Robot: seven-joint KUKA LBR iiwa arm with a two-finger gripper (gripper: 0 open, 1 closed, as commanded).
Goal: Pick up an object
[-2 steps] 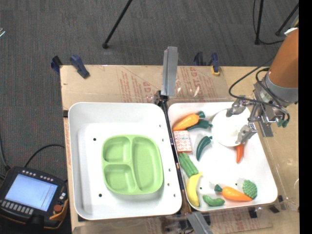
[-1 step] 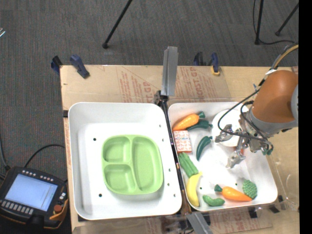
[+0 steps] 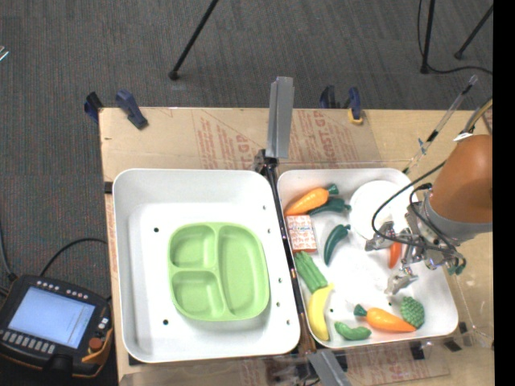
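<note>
Claw: our claw (image 3: 400,273) hangs over the right bin, toward its right side, at the end of the arm (image 3: 467,185) that reaches in from the right; we cannot tell how it stands, whether apart or together, and nothing shows plainly clamped in it.

Left bin: we count one white bin (image 3: 129,215) on the left, bearing one green divided plate (image 3: 219,272) with three sections.

Right bin: we count one white bin (image 3: 354,256) beside it, holding all the loose toy food.

Count of food, left to right: one small red and white packet (image 3: 301,232), one cucumber (image 3: 311,271), one banana (image 3: 319,311), two carrots (upper (image 3: 306,201), lower (image 3: 388,320)), one dark green pepper (image 3: 334,240), one small pickle (image 3: 352,330), one leafy green piece (image 3: 413,310). A small orange-red piece (image 3: 394,253) lies just beside the claw; we cannot tell what it is.

White disc: one pale round plate (image 3: 376,203) lies at the bin's upper right.

Key relation: we judge the lower carrot the nearest clear target. It lies just below the claw, toward the bin's near edge, its long axis running left to right with a slight tilt. The claw would need to drop down and slightly back toward us, fingers set across that axis.
</note>
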